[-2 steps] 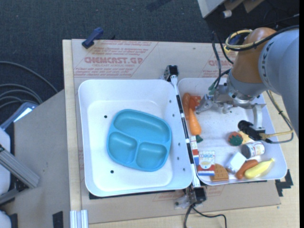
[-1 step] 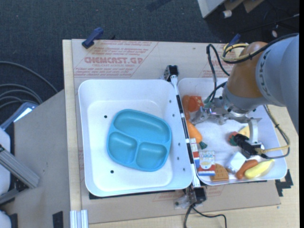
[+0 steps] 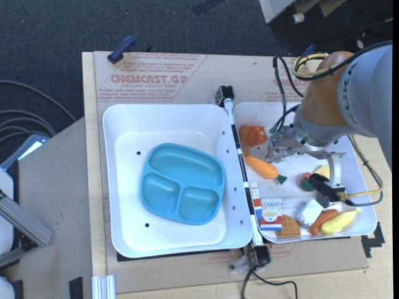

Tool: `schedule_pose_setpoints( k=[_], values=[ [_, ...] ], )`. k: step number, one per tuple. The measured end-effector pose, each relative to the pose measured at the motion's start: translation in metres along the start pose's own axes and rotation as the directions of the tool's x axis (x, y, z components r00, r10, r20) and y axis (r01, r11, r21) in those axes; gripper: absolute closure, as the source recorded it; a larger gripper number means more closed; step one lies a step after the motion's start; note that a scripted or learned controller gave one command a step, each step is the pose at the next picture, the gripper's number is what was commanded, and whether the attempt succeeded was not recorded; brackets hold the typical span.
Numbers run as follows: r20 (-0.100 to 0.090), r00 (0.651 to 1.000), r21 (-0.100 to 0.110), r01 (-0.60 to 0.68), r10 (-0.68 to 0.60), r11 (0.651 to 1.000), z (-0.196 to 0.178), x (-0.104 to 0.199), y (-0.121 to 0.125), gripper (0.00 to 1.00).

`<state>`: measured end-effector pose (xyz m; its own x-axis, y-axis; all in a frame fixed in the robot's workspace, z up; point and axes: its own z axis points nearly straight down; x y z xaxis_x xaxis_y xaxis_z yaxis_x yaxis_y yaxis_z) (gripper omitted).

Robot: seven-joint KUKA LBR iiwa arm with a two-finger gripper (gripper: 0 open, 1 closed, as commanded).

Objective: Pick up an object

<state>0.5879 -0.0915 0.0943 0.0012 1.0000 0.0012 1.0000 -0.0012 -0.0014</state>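
Lying in the right-hand bin [image 3: 259,114] of the camera view, an orange toy carrot [image 3: 260,167] is sitting close to that bin's left wall, just beside the seam where the two bins are meeting. Its long axis is running at a slant, from upper left to lower right in the view. The plain orange end is pointing up-left toward the seam, and the small dark green stub [image 3: 282,179] is pointing down-right toward the middle of the bin. The body is looking smooth and slightly glossy, an even bright orange, and it is lying flat on the white floor.

The gripper [image 3: 278,152] is hanging just above and to the right of the carrot, near its green end. From this slant I cannot tell whether it is spread or closed, nor whether it is touching the carrot. The grey arm [image 3: 371,86], with its orange band [image 3: 324,98], is reaching in from the right across the bin.

A red-orange toy [image 3: 252,134] is sitting just beyond the carrot, against the same wall. Along the bin's near edge a small milk carton [image 3: 270,210], a brown cracker [image 3: 288,228], an orange sausage [image 3: 322,221] and a yellow piece [image 3: 343,220] are lying close together. A small red and green piece [image 3: 305,181] is lying near the bin's middle, apart from the carrot.

In the left bin [image 3: 124,142] a blue divided plate [image 3: 182,183] is resting on the floor.
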Motion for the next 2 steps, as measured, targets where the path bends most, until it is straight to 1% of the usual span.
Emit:
schedule_pose_setpoints(
  k=[1, 2],
  values=[
    [0.0, 1.0, 0.0, 0.0, 0.0, 1.0, 0.0, 0.0, 0.0, 0.0],
    [0.001, 1.0, -0.001, 0.002, -0.002, 1.0, 0.009, -0.008, 0.037, 0.0]
  ],
)
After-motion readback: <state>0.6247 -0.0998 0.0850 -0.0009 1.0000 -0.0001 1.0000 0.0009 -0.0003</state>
